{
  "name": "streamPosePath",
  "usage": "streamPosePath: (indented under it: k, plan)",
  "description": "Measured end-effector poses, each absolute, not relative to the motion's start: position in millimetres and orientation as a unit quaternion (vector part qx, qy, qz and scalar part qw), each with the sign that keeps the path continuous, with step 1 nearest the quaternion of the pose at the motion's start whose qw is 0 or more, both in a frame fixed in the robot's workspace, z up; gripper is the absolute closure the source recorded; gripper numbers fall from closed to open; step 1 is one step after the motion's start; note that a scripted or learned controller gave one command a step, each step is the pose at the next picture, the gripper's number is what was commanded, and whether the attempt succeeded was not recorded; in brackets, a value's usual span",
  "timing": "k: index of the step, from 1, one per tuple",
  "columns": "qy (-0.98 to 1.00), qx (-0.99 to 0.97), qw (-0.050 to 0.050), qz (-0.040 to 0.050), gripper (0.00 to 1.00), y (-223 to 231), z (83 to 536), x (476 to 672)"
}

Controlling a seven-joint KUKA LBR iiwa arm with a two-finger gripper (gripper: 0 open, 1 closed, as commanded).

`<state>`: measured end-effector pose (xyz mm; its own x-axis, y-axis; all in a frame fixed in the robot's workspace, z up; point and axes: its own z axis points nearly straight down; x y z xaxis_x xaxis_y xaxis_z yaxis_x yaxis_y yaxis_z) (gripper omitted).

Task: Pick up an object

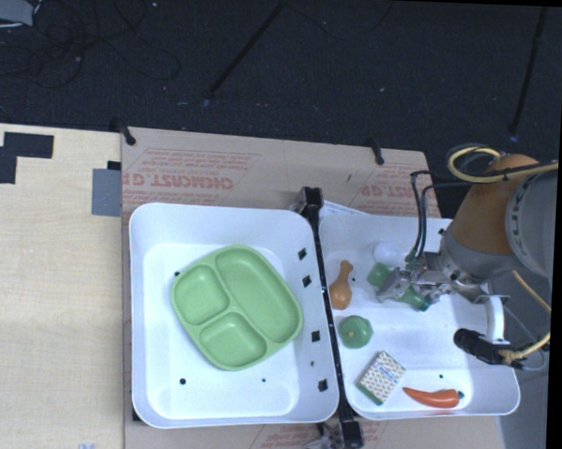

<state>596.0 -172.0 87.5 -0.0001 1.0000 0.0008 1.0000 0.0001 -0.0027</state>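
The surface (62,282) carries two white bins set side by side, so the arm reaching in from the right has one bin close under it. The left bin (157,250) holds a green divided plate (236,306), lying flat and well away from the fingers (402,289), on the far side of the divider. The right bin (498,394) is the working one: the fingers are low inside it, near its upper middle. How wide they stand, or whether anything sits between them, I cannot tell. A small green object (380,276) lies just beside them on the divider side and seems the likely target; it looks rounded and smooth. Nearer the camera than the fingers lie a green ball (355,332), a patterned box (381,376) and a red-orange pepper (432,397); a tan gourd-shaped piece (341,286) rests against the divider.
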Motion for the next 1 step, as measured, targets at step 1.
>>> streamPosePath:
  k: [1]
  plan:
    - [-0.706,-0.708,0.002,0.0012,1.00,-172.9,97.9,595.2]
